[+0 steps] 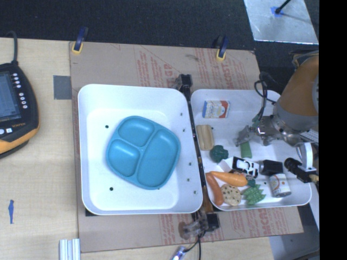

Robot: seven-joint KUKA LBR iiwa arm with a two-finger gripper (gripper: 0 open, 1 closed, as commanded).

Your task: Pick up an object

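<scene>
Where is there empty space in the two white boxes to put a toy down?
In the left bin, bare floor rings the blue plate, widest along the top edge and the left side. In the right bin, a free patch lies near the top, between the small carton and the hand. Its lower half is crowded: carrot, cookie, can.
</scene>
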